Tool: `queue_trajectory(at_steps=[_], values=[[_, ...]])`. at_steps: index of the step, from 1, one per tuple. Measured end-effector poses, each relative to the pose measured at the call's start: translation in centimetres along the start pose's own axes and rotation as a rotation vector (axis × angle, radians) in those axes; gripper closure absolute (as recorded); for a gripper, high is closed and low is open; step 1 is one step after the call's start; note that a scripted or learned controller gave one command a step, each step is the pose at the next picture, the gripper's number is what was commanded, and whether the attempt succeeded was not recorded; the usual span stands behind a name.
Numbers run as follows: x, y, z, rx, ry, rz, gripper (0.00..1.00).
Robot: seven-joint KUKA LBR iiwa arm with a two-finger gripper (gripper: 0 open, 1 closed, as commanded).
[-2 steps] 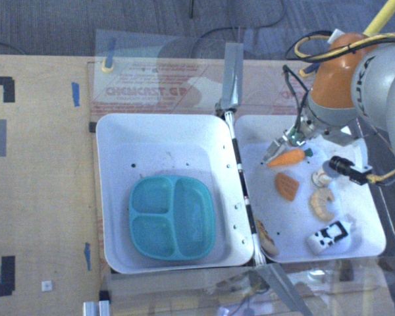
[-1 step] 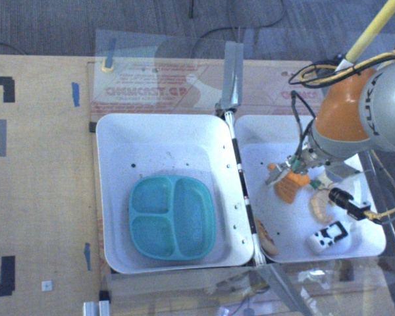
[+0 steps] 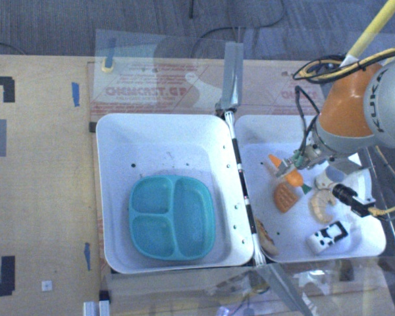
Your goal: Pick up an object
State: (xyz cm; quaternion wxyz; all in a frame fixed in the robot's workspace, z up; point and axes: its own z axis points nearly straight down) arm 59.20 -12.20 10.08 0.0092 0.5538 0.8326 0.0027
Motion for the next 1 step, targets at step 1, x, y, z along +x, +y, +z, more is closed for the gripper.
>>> queue_trajectory(at_steps=[1], values=[[6.49,3.68,-11.64,0.011,0.012,-0.092,1.0]])
